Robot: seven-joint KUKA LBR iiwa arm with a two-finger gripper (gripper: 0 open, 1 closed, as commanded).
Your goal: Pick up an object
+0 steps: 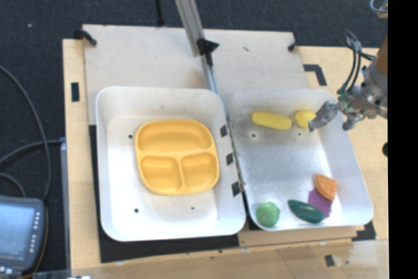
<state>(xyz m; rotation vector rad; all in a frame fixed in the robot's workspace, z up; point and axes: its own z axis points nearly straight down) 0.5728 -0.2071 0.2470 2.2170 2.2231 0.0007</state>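
Note:
The right bin (287, 160) holds several toy foods. A long yellow piece (272, 120) and a small round yellow piece (304, 118) lie near its far edge. At the near edge sit a green round fruit (267, 213), a dark green piece (305, 211), a purple piece (320, 200) and an orange piece (325, 185). My gripper (336, 118) hangs over the bin's far right corner, just right of the small yellow piece. It is open, with nothing between its fingers; one fingertip (321, 117) is close to that piece.
The left bin (117, 206) holds a yellow divided plate (176, 155). A slanted metal post (186, 3) rises behind the bins, ending at their shared far edge. Bare bin floor lies in the middle of the right bin.

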